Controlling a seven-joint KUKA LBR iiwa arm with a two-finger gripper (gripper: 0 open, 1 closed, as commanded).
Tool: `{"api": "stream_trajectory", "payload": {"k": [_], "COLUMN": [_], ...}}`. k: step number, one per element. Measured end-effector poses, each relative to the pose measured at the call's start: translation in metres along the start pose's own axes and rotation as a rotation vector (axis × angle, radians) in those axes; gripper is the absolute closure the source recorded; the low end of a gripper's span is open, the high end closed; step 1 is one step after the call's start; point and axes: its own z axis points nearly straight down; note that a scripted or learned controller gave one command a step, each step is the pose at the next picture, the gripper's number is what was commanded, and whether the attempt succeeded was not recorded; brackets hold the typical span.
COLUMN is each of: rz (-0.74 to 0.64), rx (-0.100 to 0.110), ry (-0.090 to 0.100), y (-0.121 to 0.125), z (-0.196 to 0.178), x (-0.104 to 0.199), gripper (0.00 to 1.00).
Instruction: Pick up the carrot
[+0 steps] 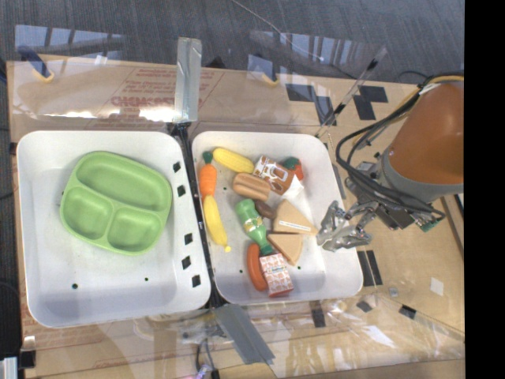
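The carrot (pixel 207 179) is orange with a green top. It lies along the left wall of the right bin (pixel 345 251), just above a yellow banana (pixel 214 222). My gripper (pixel 338 232) hangs over the right bin's right rim, well to the right of the carrot and apart from it. Its metal fingers (pixel 328 219) stand spread with nothing between them.
The right bin also holds a second banana (pixel 233 160), a hot dog (pixel 253 186), a green bottle (pixel 252 221), sandwich wedges (pixel 290 219), a small carton (pixel 274 174) and a red box (pixel 275 275). A green divided plate (pixel 116 201) sits in the left bin (pixel 39 290).
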Motion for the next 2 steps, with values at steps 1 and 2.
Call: {"api": "stream_trajectory", "payload": {"k": [1, 2], "rz": [0.148, -0.214], "rx": [0.015, 0.004], "ry": [-0.008, -0.002], "y": [-0.023, -0.001], "z": [-0.108, -0.061], "x": [-0.026, 0.001], "gripper": [1.00, 1.00]}}
